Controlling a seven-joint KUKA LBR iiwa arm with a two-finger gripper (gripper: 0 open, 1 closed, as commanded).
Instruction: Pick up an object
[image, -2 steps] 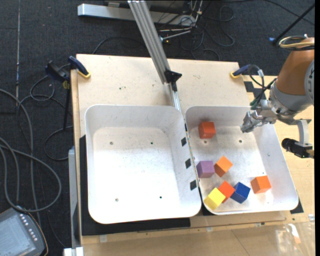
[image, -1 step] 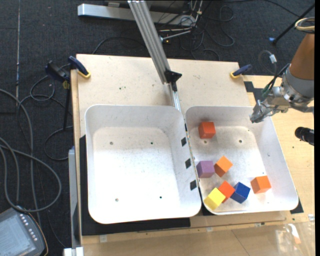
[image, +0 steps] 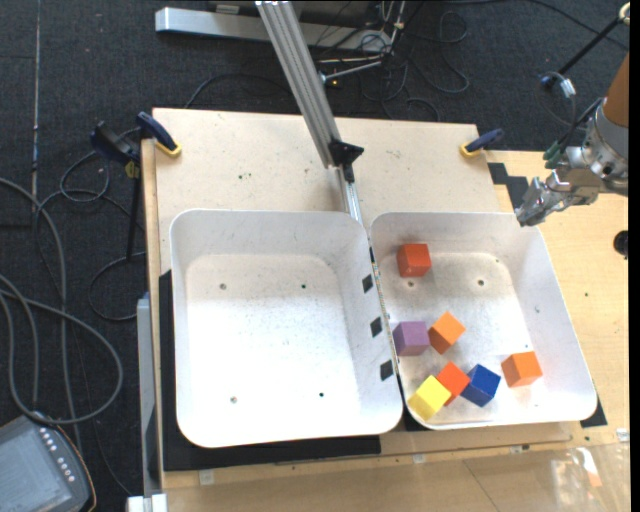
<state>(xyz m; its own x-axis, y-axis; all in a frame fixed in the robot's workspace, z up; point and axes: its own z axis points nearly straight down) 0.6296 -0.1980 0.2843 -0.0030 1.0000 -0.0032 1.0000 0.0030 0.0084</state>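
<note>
The pick looks barely begun; the gripper (image: 530, 208) hangs above the right bin's (image: 560, 300) far corner, its grip too small to tell; all seven blocks, the red block (image: 413, 259) nearest, lie untouched in that bin

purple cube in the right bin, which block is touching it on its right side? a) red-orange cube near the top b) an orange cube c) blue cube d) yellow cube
b: the purple cube has an orange cube pressed against its right side, while the yellow cube and blue cube lie lower in the right bin.
</note>
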